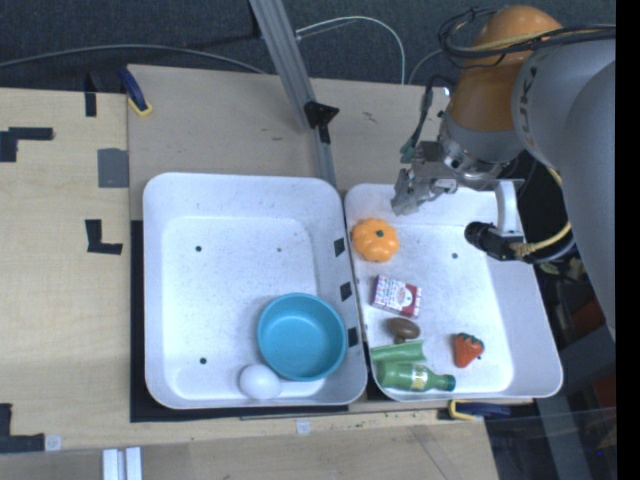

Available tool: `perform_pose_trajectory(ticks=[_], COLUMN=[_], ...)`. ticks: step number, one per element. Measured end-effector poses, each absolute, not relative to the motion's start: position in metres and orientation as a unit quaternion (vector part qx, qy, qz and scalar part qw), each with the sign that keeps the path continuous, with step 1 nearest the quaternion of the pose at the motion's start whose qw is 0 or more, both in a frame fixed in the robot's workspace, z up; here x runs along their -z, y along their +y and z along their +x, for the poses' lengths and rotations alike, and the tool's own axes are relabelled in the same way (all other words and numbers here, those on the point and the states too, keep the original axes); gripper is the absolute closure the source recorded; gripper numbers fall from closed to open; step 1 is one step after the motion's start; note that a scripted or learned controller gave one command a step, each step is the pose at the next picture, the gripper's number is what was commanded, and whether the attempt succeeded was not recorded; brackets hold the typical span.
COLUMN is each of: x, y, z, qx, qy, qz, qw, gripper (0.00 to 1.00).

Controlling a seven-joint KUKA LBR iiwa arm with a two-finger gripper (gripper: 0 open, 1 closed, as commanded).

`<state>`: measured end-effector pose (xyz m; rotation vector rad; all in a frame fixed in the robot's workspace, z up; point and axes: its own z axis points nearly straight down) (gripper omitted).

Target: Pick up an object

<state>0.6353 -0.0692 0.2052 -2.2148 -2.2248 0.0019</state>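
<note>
— Wooden bench [230,118] first: what sits on it?

— Two white bins side by side. The left bin [175,203] has a blue bowl [300,336] and a white ball [259,380] by its near edge.

— And the right bin [525,328]?

— An orange pumpkin [374,239] near its far left corner, then a red box [396,295], a brown lump [403,329], a green bottle [412,375] at the near edge, and a strawberry [467,348]. Its right half is bare.

— The gripper [412,196]?

— Over the far edge, just beyond the pumpkin, holding nothing I can see. Whether it is spread or closed, I cannot tell.
</note>
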Motion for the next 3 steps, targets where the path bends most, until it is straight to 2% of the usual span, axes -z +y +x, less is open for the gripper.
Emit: perform_pose_trajectory(ticks=[2,3], x=[-0.219,-0.211], y=[0.022,0.071], z=[0.599,0.580], qx=[-0.0008,-0.0011], qy=[-0.708,-0.709], qz=[-0.706,-0.705], qw=[0.001,0.002], gripper=[1.00,1.00])
